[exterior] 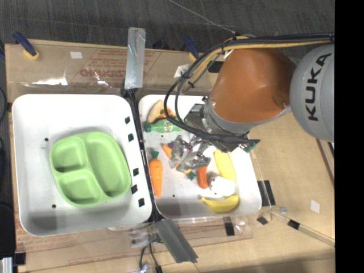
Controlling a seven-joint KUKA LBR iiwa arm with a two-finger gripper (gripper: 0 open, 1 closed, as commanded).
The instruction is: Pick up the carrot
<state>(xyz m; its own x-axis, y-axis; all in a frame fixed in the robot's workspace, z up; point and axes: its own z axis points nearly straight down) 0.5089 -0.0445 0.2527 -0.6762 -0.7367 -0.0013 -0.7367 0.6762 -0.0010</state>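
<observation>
We locate the carrot [155, 177] lying lengthwise along the left wall of the right bin [250, 169], beside the divider. The gripper [190, 157] hangs just right of it, above mixed toy food; we cannot tell how its jaws stand. We shift left, align across the carrot's width, and descend clear of the wall.
</observation>
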